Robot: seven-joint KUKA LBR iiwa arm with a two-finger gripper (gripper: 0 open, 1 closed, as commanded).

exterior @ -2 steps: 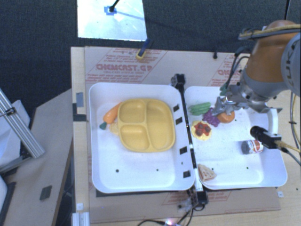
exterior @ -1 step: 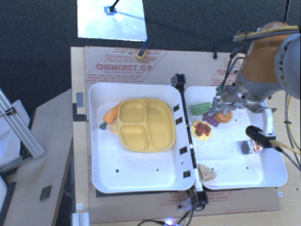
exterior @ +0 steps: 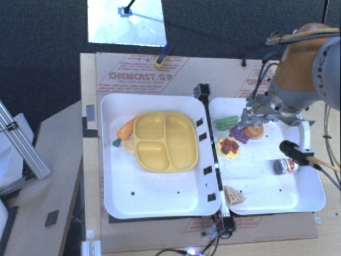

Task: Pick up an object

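Cardboard [exterior: 138, 76] lies under the left bin [exterior: 154, 196] and right bin [exterior: 272, 196]. Grapes [exterior: 240, 135] sit in the right bin's upper part. Just above and right of the grapes hangs the gripper [exterior: 250, 121]; its grip I cannot tell. An orange piece [exterior: 257, 132] sits at the grapes' right, a pod [exterior: 226, 122] lies just left, a disc [exterior: 229, 148] just below, a can [exterior: 286, 166] well lower right, a tray [exterior: 162, 142] far left.

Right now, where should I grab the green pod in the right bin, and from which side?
Take the green pod across its narrow middle, probably straight down. It lies flat, long axis roughly left to right, with bare floor along both long sides; its right end crowds the purple grapes.
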